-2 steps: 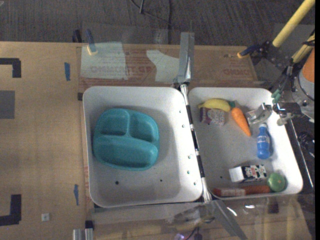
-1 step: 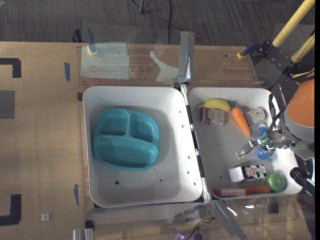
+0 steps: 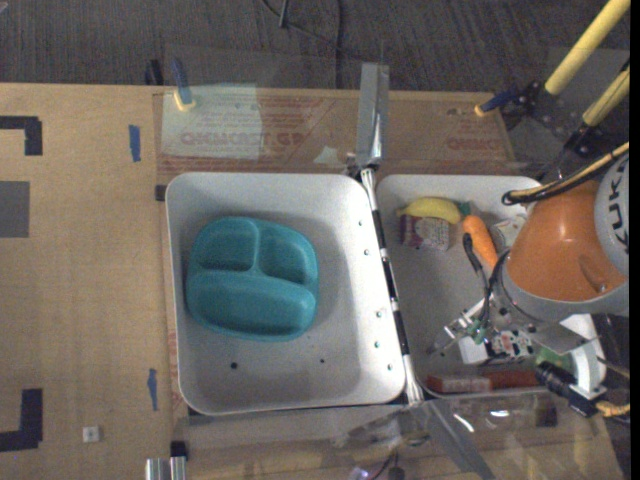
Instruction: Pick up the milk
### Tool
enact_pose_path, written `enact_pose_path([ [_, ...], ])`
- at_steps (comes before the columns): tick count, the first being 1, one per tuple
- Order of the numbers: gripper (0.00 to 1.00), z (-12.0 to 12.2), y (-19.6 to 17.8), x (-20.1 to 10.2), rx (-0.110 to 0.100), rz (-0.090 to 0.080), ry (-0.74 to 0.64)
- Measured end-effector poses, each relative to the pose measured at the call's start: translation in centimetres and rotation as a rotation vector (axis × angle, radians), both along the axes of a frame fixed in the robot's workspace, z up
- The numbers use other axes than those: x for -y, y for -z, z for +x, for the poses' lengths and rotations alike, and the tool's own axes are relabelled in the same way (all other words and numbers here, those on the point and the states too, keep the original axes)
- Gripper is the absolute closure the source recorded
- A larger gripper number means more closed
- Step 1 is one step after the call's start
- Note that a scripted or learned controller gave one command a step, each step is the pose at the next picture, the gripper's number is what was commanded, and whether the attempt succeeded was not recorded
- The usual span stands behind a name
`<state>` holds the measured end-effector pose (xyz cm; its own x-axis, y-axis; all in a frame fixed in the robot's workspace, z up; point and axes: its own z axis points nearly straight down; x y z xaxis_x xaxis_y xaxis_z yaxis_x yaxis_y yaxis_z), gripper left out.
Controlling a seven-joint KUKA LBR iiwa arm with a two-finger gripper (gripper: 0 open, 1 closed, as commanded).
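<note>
Gripper (image 3: 466, 334) low at the lower right of the frame, grip impossible to tell, milk carton (image 3: 506, 344) just beside it, banana (image 3: 435, 209) and carrot (image 3: 480, 240) above, teal plate (image 3: 252, 278) centre left.

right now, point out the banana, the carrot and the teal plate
banana (image 3: 435, 208), camera view, middle of its yellow curve
carrot (image 3: 480, 240), camera view, halfway along its orange body
plate (image 3: 250, 308), camera view, bare floor of its large compartment
</note>
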<state>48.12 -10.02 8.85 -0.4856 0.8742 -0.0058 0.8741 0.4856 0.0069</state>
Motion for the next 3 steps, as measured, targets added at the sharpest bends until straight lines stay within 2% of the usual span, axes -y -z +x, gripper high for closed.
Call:
enact_pose_path([
  [1, 1.0, 0.3, -1.1, 0.3, 0.012, -0.004, 0.006],
  [2, 1.0, -0.1, -6.8, 2.1, -0.004, -0.002, -0.381],
  [3, 1.0, 4.9, -22.2, 8.7, -0.002, -0.004, -0.475],
])
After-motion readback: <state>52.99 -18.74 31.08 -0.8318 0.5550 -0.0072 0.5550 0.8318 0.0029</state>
